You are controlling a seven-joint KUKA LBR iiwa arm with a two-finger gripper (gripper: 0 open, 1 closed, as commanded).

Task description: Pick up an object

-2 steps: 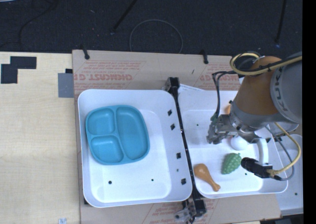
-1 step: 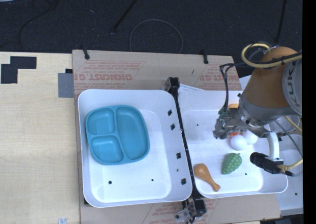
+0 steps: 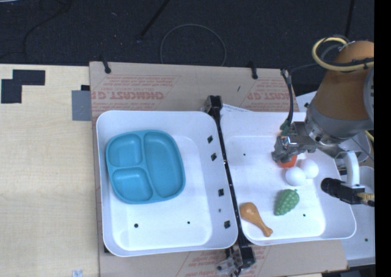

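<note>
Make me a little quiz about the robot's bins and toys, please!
1. True or false: the blue divided plate lies in the left bin.
2. What lies nearest the green grapes? A) white egg B) blue divided plate C) cardboard sheet
3. Fill in: the drumstick lies in the ____ bin.

Key: 1 true; 2 A; 3 right.

left bin (image 3: 201,233) — divided plate (image 3: 145,166) inside | right bin (image 3: 256,129) — eggs (image 3: 295,176), grapes (image 3: 286,202), drumstick (image 3: 255,217) near front
</note>
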